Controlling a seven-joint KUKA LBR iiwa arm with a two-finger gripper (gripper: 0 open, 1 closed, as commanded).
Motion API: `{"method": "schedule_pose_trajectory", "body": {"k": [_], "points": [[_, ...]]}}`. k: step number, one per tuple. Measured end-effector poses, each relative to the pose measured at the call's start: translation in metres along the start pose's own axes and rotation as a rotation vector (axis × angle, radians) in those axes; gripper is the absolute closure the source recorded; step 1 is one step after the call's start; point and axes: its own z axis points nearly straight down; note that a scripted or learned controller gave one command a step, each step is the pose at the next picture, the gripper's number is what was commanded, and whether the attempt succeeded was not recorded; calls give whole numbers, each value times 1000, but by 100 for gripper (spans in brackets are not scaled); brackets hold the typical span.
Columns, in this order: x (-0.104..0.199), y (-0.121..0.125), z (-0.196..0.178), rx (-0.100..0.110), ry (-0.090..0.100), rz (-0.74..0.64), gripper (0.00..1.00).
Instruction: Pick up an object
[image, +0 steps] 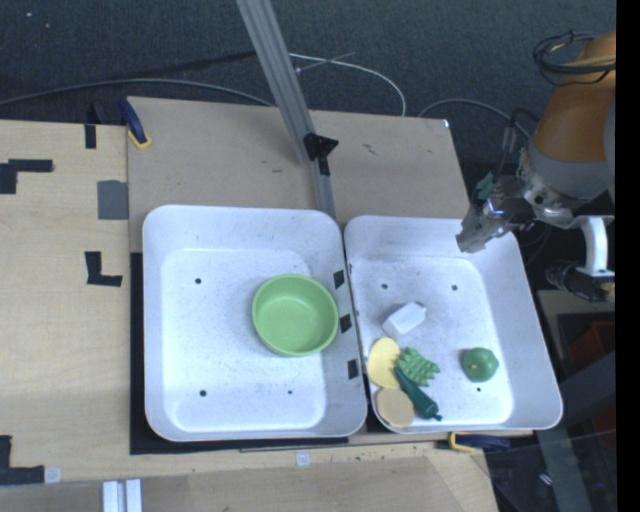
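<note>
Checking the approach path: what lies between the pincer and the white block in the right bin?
Nothing: the camera view shows bare bin floor between pincer and white block.

One fixed camera hangs above the worktop (250, 150) and looks down at a slant, far enough back to take in both white bins: the left bin (170, 330) and the right bin (500, 300) lie side by side mid-frame. The far edge of the worktop sits toward the top, dark floor beyond it. The arm (575, 130) enters from the right edge.
</note>
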Motion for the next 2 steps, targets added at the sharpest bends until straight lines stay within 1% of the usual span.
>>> {"method": "schedule_pose_trajectory", "body": {"k": [1,2], "points": [[51,2,17,2,0,1,100],[106,5,13,0,1,0,100]]}}
